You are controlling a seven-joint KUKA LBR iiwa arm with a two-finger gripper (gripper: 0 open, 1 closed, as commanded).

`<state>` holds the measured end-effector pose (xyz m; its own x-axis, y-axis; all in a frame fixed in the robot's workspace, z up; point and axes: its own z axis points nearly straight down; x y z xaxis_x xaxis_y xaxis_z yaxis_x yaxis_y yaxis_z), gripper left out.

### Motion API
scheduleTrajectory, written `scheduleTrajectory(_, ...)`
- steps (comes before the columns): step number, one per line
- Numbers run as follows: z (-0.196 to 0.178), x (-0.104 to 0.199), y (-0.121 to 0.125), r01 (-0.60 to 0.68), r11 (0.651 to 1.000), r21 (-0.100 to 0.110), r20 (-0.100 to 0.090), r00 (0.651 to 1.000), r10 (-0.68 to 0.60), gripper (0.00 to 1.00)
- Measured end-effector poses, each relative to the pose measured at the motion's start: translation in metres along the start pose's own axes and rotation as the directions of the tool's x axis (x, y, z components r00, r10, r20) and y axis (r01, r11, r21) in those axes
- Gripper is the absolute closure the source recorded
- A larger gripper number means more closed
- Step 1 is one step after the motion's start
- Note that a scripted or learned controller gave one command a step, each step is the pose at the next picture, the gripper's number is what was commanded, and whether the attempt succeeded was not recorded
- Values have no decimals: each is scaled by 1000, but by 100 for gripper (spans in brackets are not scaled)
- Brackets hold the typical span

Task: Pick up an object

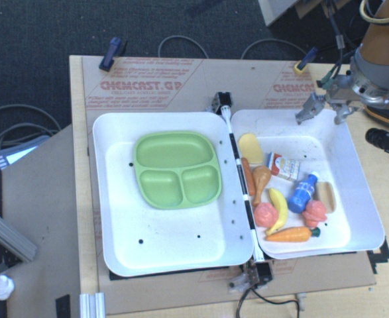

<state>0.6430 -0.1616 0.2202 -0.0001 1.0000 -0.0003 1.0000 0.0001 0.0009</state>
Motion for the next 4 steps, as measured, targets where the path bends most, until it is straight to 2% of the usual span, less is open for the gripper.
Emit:
scheduleTrajectory(1, 129, 18, -58, -1, 1000, -3, 2, 1000, 1, 0)
scheduleTrajectory(2, 135, 14, -120, -1, 1000, 1, -1, 1000, 1, 0)
scheduleTrajectory(3, 135, 70, -53, 1, 1000, 0, -1, 1000, -1, 0)
scheduleTrajectory(4, 133, 62, -118, -1, 1000, 3, -1, 1000, 1, 0)
